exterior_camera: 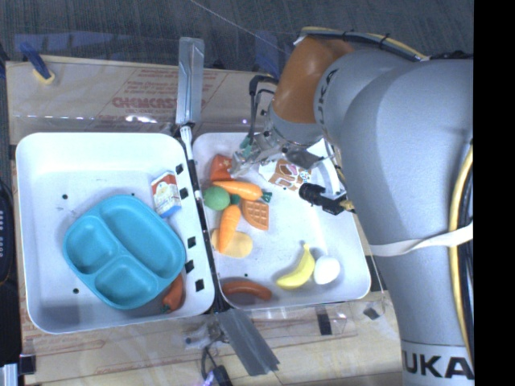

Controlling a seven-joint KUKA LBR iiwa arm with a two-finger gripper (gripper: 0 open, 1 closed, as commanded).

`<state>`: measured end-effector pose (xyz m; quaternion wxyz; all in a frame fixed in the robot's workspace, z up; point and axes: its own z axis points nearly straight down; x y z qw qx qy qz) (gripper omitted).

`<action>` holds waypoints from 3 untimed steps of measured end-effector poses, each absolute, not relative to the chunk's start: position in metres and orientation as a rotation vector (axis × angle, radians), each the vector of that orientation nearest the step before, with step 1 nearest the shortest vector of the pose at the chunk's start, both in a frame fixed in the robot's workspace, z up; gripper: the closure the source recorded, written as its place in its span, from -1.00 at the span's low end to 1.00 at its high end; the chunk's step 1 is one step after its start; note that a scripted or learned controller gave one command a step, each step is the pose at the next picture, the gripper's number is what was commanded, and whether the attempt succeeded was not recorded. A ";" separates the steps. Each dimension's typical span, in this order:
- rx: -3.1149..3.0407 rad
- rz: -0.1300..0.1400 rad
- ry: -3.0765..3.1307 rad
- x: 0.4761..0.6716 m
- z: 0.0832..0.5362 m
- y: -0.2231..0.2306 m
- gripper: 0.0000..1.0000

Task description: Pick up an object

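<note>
The two-finger gripper (251, 153) is seen low in the right white bin (348, 230), at its far left corner; whether its jaws are open or shut cannot be told. A red-orange plastic toy (220, 166) lies just beside it. Nearby are recorded a long orange carrot (238, 189), a green round ball (216, 198), an orange waffle piece (256, 214), a second carrot (228, 226), a yellow banana (297, 270), a white egg (326, 271) and a brown sausage (245, 290). The left white bin (48, 161) holds a blue divided tray (123, 250) and a small carton (166, 194).
</note>
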<state>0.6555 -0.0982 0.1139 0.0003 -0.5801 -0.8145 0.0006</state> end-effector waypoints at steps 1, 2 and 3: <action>-1.821 0.002 -2.558 0.655 0.114 -0.098 -1.00; -1.821 0.002 -2.558 0.655 0.114 -0.098 -1.00; -1.722 0.004 -2.621 0.576 0.090 -0.107 -1.00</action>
